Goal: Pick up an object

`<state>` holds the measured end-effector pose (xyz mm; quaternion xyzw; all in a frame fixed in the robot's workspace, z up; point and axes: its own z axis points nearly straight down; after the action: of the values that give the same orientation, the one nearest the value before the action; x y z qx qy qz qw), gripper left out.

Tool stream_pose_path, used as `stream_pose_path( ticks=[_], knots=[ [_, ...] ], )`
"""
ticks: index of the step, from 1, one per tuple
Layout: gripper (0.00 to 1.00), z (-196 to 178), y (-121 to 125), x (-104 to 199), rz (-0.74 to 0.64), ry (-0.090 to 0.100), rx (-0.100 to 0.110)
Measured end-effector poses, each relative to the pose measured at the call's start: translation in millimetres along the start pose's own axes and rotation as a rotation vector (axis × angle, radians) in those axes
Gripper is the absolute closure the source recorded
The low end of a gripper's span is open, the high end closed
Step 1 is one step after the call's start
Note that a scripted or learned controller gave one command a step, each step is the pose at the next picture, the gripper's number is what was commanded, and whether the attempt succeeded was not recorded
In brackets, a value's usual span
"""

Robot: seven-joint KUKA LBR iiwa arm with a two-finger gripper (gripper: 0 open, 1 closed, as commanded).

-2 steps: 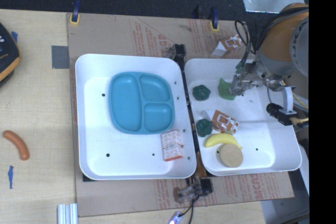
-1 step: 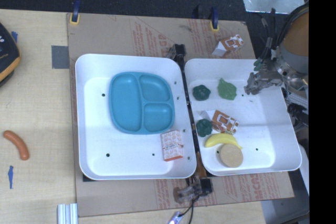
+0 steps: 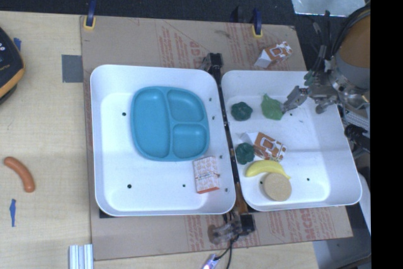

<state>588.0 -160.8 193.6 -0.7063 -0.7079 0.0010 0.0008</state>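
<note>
A grey robot arm is reaching in from 3 o'clock over the right bin (image 3: 327, 164), its gripper (image 3: 308, 101) hanging with fingers spread wide apart and nothing between them; one fingertip is sitting just beside a light green lump (image 3: 272, 108) toward the bin's 12 o'clock side. A dark green lump (image 3: 241, 111) is lying at the bin's 10 o'clock, a second dark green lump (image 3: 244, 152) at 8 o'clock, with an orange-and-white carton (image 3: 269, 146) just beside it near the centre. A banana (image 3: 265, 167) and a tan round disc (image 3: 276, 187) are touching at 6 o'clock. In the left bin (image 3: 104, 135), a blue divided plate (image 3: 169, 123) is resting near the centre, a small white packet (image 3: 206, 174) at 5 o'clock. A sausage (image 3: 20, 173) is lying on the bench at the far 9 o'clock side.
</note>
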Motion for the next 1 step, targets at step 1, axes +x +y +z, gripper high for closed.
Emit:
stream_pose_path(
  ticks=[1],
  knots=[
    [0.0,83.9,-34.6,27.3,0.0,-0.002,-0.015]
  ],
)
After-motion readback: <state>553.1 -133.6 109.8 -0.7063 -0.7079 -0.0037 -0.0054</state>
